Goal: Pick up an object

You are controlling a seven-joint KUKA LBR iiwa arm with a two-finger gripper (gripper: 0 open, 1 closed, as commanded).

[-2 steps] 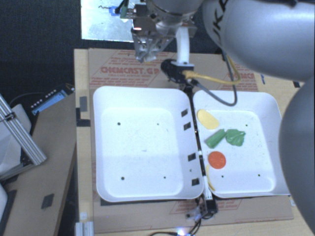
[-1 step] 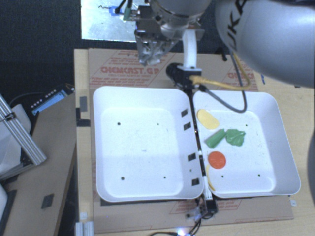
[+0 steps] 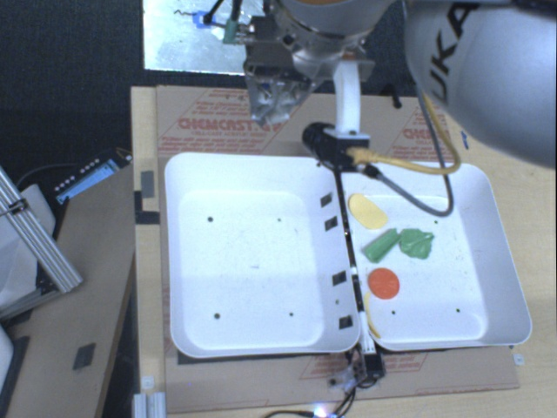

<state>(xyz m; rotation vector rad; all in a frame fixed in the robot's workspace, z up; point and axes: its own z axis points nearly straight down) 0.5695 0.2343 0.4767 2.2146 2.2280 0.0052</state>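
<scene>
Gripper: gripper (image 3: 277, 103) hangs beyond the far edge of the left bin (image 3: 187, 259); grip state: cannot tell.
Objects: yellow piece (image 3: 367, 211), green pieces (image 3: 400, 244), red disc (image 3: 384, 283), right bin (image 3: 500, 259).
Handling: likely light, flat; take edges.

two white bins (image 3: 252, 168), cardboard sheet (image 3: 209, 116), perhaps foil (image 3: 178, 20)

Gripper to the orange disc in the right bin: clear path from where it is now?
Probably yes. The orange disc lies flat and apart from the green pieces and yellow piece, with nothing over it. The gripper hangs beyond the bins' far edge, so it must travel across and descend.
</scene>
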